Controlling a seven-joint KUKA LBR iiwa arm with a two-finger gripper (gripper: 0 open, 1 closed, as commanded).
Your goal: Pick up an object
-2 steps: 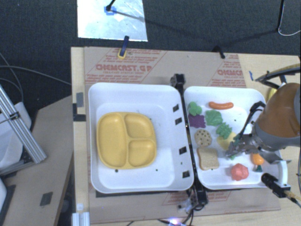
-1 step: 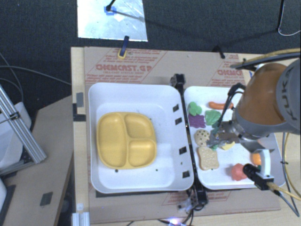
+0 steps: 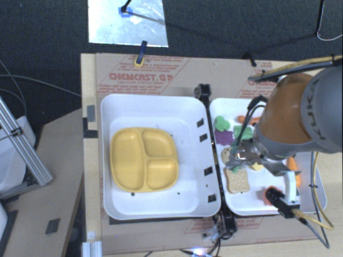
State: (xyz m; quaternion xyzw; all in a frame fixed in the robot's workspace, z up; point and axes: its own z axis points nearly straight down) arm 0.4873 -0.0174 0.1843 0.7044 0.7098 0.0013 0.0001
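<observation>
The right bin (image 3: 252,210) holds several toy foods. A tan bread slice (image 3: 238,182) lies near its front left. A green piece (image 3: 222,123) and a purple bunch (image 3: 224,137) sit by its left wall. An orange-red piece (image 3: 269,195) lies at the front, and an orange one (image 3: 293,165) peeks out beside the arm. My gripper (image 3: 235,161) hangs low over the bin's left part, just above the bread slice's far edge. The grey and orange wrist (image 3: 286,116) hides the middle of the bin.
The left bin (image 3: 161,104) bears a yellow divided plate (image 3: 143,158). A black divider with clips (image 3: 210,149) runs between the bins. A cable (image 3: 316,197) loops off the arm at the right. A metal frame (image 3: 21,149) stands at the far left.
</observation>
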